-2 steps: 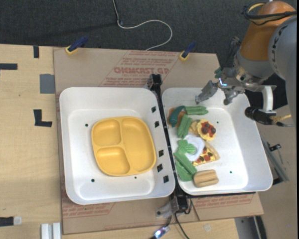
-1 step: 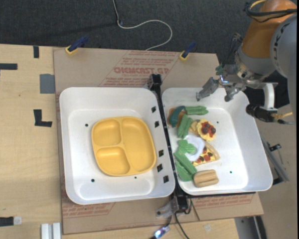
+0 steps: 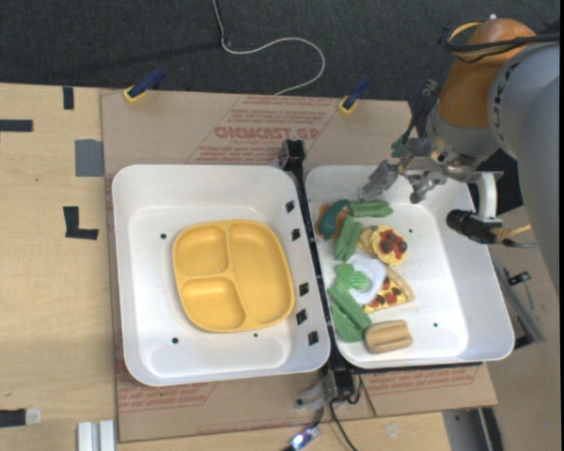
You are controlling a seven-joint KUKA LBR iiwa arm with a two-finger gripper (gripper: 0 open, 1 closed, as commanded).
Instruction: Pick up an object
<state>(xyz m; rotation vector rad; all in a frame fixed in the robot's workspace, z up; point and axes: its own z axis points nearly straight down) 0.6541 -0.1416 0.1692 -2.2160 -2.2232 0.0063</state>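
Green pea pod (image 3: 370,209) lies lengthwise left-right beneath the open, empty gripper (image 3: 399,182).

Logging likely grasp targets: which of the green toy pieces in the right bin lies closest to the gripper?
The green piece at the top of the pile, lying crosswise just under the gripper; the other green pieces lie lower in the right bin.

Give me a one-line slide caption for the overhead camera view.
Claw open above toy food in the right bin; yellow divided plate in the left bin.
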